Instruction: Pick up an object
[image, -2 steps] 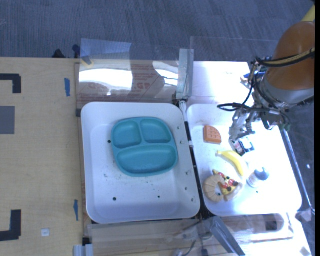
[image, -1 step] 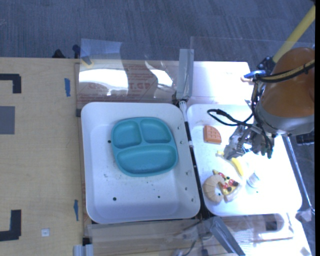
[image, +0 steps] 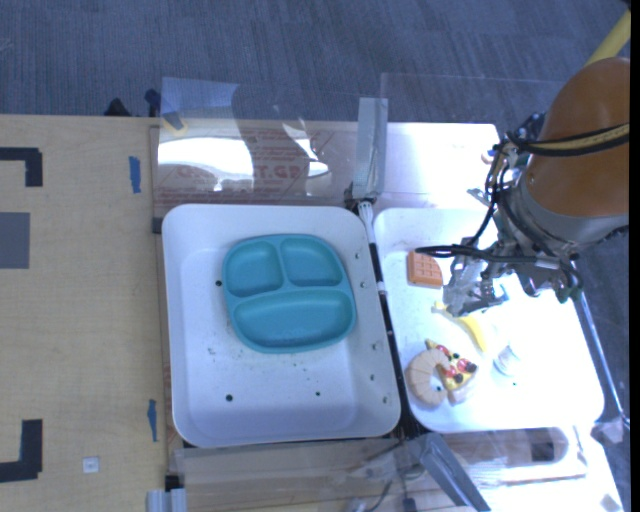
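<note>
Pincer (image: 468, 298) low in right bin (image: 560, 400), grip state unclear, yellow banana (image: 470, 329) just beneath, waffle (image: 424, 270) beside.

Smooth matt teal plastic plate (image: 288, 292) in glossy white plastic bin (image: 190, 330); pale wood table (image: 75, 300), clear plastic sheet (image: 250, 150) at rear.

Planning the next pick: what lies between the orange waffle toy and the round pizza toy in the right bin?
In the camera view, a yellow banana-like piece under the gripper.
</note>
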